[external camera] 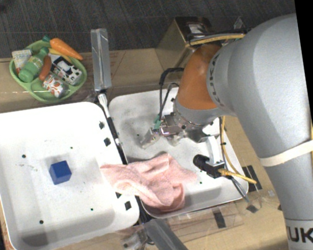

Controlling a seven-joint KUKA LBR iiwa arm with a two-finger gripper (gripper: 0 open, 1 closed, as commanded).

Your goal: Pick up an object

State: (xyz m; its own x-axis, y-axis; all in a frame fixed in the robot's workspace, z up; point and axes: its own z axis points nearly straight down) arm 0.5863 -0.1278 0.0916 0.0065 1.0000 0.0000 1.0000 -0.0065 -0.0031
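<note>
A blue cube point(60, 172) rests on the floor of the left bin point(8, 149), left of its middle. A pink cloth point(151, 181) lies crumpled in the front of the right bin point(125, 111) and hangs over the divider into the left bin. My gripper point(147, 138) is low inside the right bin, near its middle, just behind the cloth and apart from it. Nothing is visibly held in it. The grey arm with its orange band point(197, 83) reaches in from the right and covers the right side of that bin.
A green bowl point(27, 86) with toy vegetables and small packets stands on the bench behind the left bin. A metal bar point(99, 60) runs back from the divider between the bins. A cardboard box point(180, 30) sits behind the right bin.
</note>
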